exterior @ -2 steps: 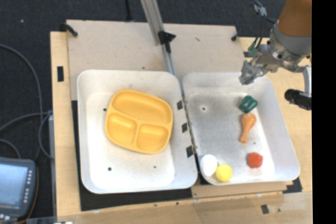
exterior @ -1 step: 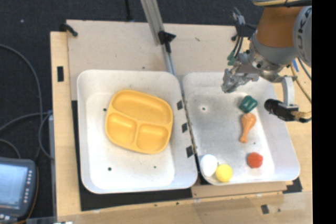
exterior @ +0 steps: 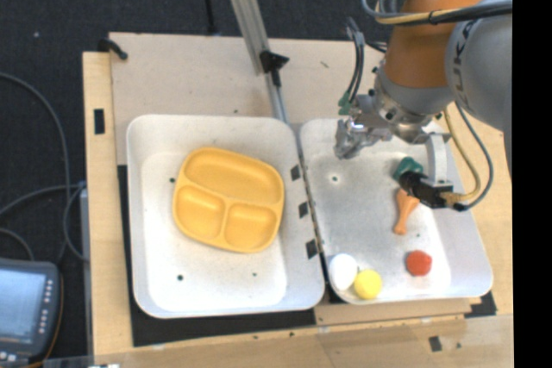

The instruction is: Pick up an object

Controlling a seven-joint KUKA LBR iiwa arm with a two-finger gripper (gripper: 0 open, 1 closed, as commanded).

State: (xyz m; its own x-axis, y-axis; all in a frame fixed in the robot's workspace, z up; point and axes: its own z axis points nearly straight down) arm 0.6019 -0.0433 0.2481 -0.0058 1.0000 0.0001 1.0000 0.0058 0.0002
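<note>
near edge of right bin (exterior: 470,276): white ball (exterior: 342,270), yellow ball (exterior: 368,283), red ball (exterior: 418,263), all small, light, likely to roll. mid bin: toy carrot (exterior: 403,212), rigid, grip across middle. far: end effector (exterior: 348,140) above bin floor, holding nothing visible; opening cannot be told.

A robotics lab or test cell, by the look of it: a plain wooden bench (exterior: 216,73) on dark carpet carries 2 shallow white bins (exterior: 155,271), an aluminium mast (exterior: 246,9) rises from the bench, loose cables trail on the floor, and a control pendant (exterior: 26,306) lies at the lower left.
</note>
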